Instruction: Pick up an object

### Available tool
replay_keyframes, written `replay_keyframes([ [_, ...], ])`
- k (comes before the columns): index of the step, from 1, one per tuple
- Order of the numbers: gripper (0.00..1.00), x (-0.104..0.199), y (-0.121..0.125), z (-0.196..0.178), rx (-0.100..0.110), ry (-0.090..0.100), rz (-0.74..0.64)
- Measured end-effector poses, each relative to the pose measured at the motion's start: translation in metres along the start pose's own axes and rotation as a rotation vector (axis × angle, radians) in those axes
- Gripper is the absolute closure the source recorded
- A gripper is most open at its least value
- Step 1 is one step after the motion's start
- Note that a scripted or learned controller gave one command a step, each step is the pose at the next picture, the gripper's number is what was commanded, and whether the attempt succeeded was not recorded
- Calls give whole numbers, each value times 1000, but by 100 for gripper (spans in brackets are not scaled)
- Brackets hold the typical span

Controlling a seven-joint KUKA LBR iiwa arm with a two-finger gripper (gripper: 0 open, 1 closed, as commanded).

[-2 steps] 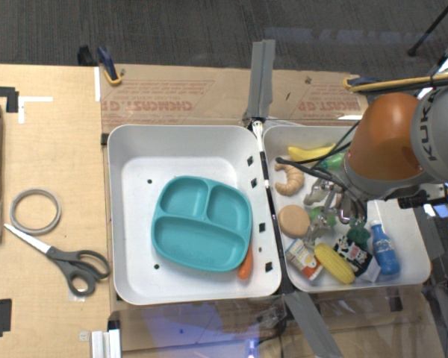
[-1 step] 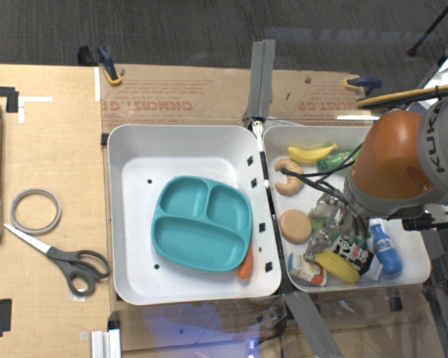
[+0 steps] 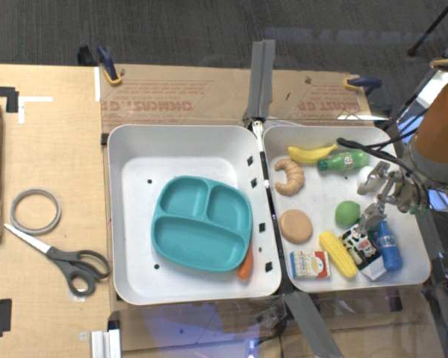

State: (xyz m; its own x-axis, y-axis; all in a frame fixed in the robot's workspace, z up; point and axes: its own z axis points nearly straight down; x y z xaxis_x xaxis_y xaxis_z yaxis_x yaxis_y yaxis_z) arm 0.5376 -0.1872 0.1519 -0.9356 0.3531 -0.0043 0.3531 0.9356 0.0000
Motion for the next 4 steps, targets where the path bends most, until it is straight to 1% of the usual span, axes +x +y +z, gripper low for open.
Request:
replay_keyframes([
  [1,0,57,-5,52,0,-15,81],
  [2,100,55,-4,43,-1,-18,77],
  [3,100,39,56,-10,0,2,132],
  [4,100,24,5,36,-1,-27,-347],
])
